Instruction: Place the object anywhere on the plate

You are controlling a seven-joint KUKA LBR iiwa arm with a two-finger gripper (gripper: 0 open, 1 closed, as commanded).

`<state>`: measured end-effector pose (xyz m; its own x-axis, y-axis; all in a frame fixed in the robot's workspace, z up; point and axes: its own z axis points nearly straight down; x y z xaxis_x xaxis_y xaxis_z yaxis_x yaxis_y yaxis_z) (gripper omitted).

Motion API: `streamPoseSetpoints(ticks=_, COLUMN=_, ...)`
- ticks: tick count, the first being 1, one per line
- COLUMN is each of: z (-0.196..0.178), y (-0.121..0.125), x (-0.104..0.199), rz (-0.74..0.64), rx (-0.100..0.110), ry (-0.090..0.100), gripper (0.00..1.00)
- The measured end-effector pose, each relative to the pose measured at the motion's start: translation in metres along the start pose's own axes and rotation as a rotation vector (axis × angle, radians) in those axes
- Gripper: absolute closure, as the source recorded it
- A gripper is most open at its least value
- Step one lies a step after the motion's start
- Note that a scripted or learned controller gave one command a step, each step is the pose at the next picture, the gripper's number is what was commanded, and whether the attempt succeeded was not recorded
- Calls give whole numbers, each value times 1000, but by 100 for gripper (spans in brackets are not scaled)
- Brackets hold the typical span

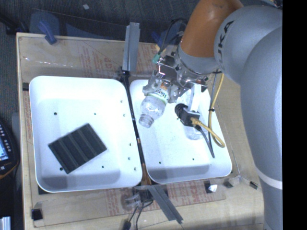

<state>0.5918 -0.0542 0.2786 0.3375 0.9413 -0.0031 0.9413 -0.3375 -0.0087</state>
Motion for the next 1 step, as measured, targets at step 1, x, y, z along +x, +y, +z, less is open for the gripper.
streamPoseSetpoints(ticks=1, z=2, y=-10, x=14, rz=88, rx=2, ry=-1, gripper=100)
